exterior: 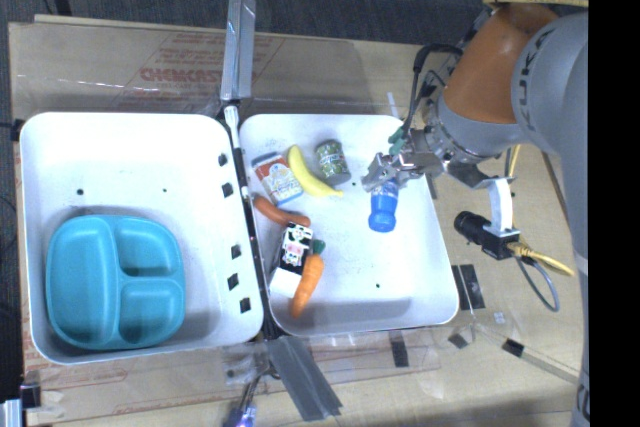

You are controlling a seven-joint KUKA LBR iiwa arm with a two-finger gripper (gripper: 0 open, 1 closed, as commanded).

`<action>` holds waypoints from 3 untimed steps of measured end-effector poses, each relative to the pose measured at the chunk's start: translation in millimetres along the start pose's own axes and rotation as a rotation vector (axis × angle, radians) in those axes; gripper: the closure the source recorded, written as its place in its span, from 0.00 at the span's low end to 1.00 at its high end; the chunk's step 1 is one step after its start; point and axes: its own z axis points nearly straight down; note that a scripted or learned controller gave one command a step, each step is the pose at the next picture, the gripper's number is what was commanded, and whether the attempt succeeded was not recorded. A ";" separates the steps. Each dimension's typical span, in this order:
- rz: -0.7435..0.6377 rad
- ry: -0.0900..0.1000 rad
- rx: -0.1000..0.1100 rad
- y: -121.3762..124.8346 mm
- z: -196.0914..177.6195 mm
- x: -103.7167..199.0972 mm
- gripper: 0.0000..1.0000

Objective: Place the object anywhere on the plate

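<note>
Gripper [385, 177] over right bin [425, 290], clenched on blue bottle [383, 209], blue plate [115, 283] in left bin [60, 145], well apart

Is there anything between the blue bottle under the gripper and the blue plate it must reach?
Yes. The blue bottle lies in the right bin, the plate in the left bin. Between them stand the bins' adjoining walls, plus the sausage and carrot.

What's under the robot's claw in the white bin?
A blue bottle sits just below the gripper in the right bin. Its top is hidden by the gripper, so contact is unclear.
</note>
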 end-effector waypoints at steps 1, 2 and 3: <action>0.016 0.000 0.002 60.1 28.6 103.6 1.00; 0.024 -0.001 0.001 82.7 28.0 201.6 1.00; -0.085 -0.001 0.004 46.9 53.4 279.1 1.00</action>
